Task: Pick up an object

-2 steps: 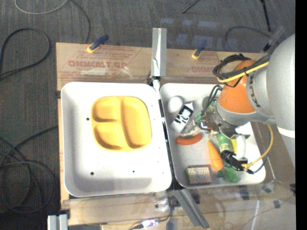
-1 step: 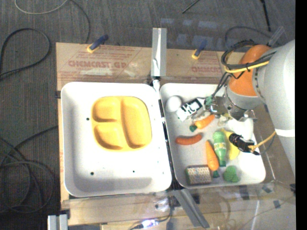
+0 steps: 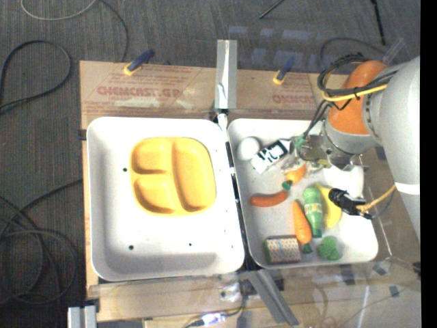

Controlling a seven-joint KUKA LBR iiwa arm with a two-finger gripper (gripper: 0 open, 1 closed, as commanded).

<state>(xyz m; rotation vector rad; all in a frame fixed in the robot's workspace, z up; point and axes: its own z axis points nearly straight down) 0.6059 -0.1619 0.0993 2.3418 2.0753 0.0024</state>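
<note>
**Pick not yet made: hand low in the right bin, nothing seen in its grip**

I judge the task to be at its approach or grasp stage. The arm reaches in from the right and the hand point(image 3: 305, 149) sits low over the upper middle of the right bin point(image 3: 240, 183). From this angle I cannot tell whether the hand is open or closed, and I see nothing held in it. No object is lifted clear of the bin. The whole pick, meaning a firm grasp and a lift, remains to be done as far as I can see.

Contents of the right bin: a white ball point(image 3: 248, 146) near the upper left corner; a black and white packet point(image 3: 270, 154) just beside it, close to the hand; a small orange piece point(image 3: 295, 175) directly below the hand; a red-orange sausage point(image 3: 269, 199) in the middle; a carrot point(image 3: 302, 221); a green bottle point(image 3: 313, 210) touching a banana point(image 3: 330, 212); a broccoli floret point(image 3: 330, 248) at the lower right; and a grey-brown sponge block point(image 3: 283, 249) along the lower edge. The nearest candidates for the pick are the packet and the small orange piece.

The left bin point(image 3: 102, 238) holds one item, a yellow divided tray point(image 3: 174, 175) with three compartments, lying flat near the centre.
</note>
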